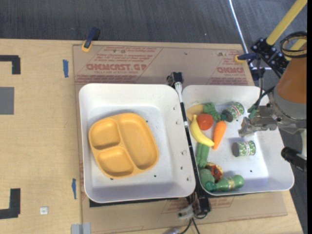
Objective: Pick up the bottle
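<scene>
Bottle point(224, 183): green, lying on its side at the right bin's point(273, 177) near edge, beside toy food.
Handling: probably light, rigid, round and slippery; grasp across mid-body.
Gripper point(248, 126): above a small can point(243, 148), holding nothing.
Jaw gap: cannot tell.

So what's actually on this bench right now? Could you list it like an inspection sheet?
Surface: two white bins, left bin and right bin, on a cardboard sheet.
Job's things: green bottle lying at the right bin's near edge.
Clutter: yellow divided plate in the left bin; banana, tomato, carrot, two small cans.
Grippers: gripper above the right bin, near the cans.
Cables: black cables by the arm.
Surroundings: dark carpet.
</scene>
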`<state>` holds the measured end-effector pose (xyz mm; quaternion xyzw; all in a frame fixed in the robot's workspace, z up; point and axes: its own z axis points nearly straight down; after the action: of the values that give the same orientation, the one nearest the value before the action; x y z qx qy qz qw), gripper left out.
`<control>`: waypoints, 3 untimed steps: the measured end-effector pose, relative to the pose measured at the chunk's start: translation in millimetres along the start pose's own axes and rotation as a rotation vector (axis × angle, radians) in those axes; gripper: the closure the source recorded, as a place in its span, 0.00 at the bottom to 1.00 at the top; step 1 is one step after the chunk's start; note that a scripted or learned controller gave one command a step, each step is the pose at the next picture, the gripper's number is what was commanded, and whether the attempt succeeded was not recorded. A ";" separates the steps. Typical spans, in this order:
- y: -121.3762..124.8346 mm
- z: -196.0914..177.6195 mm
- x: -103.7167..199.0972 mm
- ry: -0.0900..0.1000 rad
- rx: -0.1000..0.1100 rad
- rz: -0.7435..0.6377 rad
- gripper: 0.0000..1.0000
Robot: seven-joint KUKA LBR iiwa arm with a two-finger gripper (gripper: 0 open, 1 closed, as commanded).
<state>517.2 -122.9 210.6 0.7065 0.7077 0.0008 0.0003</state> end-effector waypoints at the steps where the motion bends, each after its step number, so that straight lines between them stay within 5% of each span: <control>1: -9.6 97.0 -43.8 -0.001 -0.001 -0.273 1.00; 2: -36.1 123.3 -88.4 -0.002 -0.003 -0.944 1.00; 3: -36.9 66.7 -63.9 -0.004 -0.003 -1.180 1.00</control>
<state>480.5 -186.7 143.7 0.1931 0.9812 0.0002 0.0027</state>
